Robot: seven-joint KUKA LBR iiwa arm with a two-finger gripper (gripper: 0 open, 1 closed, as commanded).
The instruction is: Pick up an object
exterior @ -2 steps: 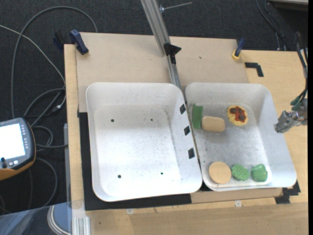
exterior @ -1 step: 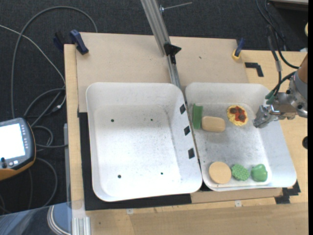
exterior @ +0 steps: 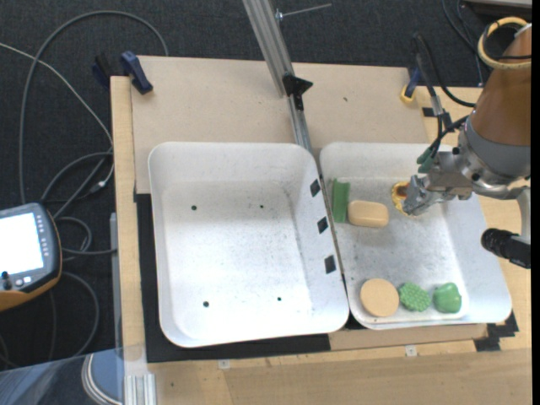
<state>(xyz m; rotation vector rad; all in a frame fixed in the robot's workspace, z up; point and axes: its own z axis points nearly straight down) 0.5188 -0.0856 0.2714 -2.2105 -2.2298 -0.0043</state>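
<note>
The jaws (exterior: 414, 199) hover low in the right bin (exterior: 485, 251), apparently closing on a small yellow piece (exterior: 398, 195) (their spread is too blurred to tell). Next comes a clean lift. The tan block (exterior: 369, 214) and green strip (exterior: 340, 201) crowd close beside them.

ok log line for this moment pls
arm: over right bin | pincer: low, beside yellow ring | tan block: free | front row: tan disc, two green pieces | grasp: unconfirmed
</note>
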